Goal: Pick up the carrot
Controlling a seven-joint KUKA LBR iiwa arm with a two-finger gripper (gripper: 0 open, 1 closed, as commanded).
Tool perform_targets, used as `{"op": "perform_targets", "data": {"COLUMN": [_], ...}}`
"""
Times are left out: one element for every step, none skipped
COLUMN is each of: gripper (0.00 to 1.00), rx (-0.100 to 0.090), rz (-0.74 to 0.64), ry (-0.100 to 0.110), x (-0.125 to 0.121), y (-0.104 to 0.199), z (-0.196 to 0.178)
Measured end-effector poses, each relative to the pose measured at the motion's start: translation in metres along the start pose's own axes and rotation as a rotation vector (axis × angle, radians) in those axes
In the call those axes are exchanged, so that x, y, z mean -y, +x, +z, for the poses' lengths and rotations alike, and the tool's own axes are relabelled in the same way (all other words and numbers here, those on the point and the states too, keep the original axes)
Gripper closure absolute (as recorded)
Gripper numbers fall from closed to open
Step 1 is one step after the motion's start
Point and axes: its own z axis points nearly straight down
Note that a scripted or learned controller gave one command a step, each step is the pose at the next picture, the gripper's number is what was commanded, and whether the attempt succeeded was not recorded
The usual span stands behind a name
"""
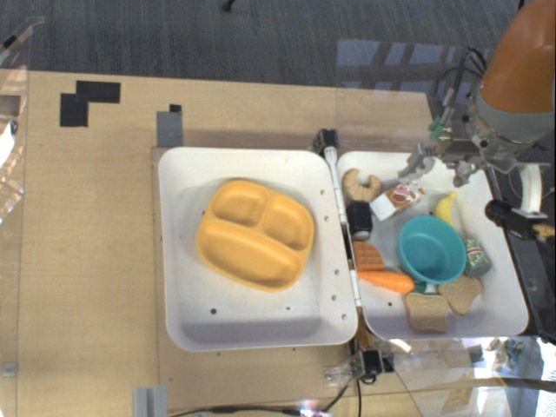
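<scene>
- The carrot point(386, 280) is a smooth, tapering orange piece lying flat near the left wall of the right bin point(512, 315), toward that bin's front edge, its blunt end tucked against the underside of the teal bowl point(432, 248).
- A ridged, waffle-like orange slab point(367, 255) sits just behind the carrot, touching it.
- The bowl is round, glossy plastic, and it hides part of what lies behind and beneath it.
- Two rough brown bread-like pieces point(439, 306) rest at the bin's front edge, just beside the carrot's thick end.
- A yellow banana point(446, 208) peeks out behind the bowl, largely covered.
- A pale, knobbly pastry shape point(358, 183), a small white packet point(396, 200) and a dark cylinder point(360, 220) crowd the bin's back-left corner.
- The left bin point(182, 320) holds a matte yellow tray point(255, 233) with three moulded compartments.
- My hand point(437, 156) hangs over the right bin's back edge, well apart from the carrot; it is a tangle of grey metal and cables, and I cannot tell how it is set.
- My orange band point(524, 55) is cut off at the right.
</scene>
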Motion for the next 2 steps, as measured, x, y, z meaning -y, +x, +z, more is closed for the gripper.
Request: {"op": "perform_targets", "data": {"gripper": [0.00, 0.00], "rx": [0.003, 0.002], "rz": [-0.215, -0.397], "ry": [-0.015, -0.006], "x": [0.042, 0.093], "y": [0.001, 0.016], "z": [0.170, 0.088]}}
